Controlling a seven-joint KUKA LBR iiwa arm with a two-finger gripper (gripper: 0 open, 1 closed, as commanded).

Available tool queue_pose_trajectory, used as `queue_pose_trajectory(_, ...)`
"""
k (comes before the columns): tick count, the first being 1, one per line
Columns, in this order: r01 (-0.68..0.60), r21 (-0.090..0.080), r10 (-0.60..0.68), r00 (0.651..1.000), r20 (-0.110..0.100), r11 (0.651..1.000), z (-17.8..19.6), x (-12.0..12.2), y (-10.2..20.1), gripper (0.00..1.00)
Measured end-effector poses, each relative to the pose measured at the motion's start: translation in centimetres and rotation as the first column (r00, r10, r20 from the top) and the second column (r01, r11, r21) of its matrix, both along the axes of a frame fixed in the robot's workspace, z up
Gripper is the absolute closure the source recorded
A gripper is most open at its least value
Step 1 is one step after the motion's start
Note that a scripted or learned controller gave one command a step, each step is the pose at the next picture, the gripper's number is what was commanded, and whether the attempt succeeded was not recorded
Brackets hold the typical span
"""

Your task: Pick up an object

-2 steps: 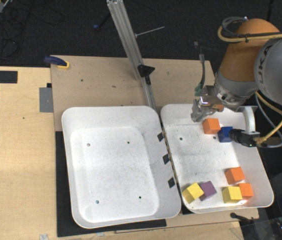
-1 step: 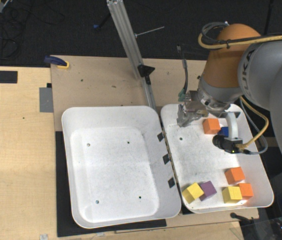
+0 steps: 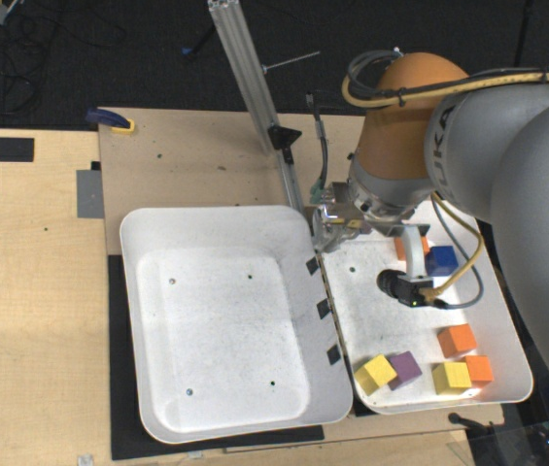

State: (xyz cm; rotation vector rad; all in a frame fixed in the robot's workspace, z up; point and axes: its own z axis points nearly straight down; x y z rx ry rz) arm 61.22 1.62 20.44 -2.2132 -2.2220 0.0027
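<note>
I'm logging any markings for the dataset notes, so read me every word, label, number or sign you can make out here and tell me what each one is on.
"KU": dark letters on the grey arm beside the orange band, partly cut off by the curve, likely the start of the maker's name.
Blocks in the right bin, such as the purple block: plain faces, no text.
Left bin and bench: no readable text.

A bulky, smooth grey robot arm casing (image 3: 507, 153) is being seen, with dark lettering partly showing on its side. A rounded glossy orange band (image 3: 405, 115) is being carried above the wrist. Yellowish cables (image 3: 429, 87) are being looped over the orange section, and further cabling is being trailed past a silver metal wrist fitting (image 3: 352, 212).
</note>
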Motion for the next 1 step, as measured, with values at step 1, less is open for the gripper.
queue_pose_trajectory(1, -0.001, 0.000, 0.001, 1.000, 0.002, 1.000, 1.44, -1.34, 5.79, 1.00)
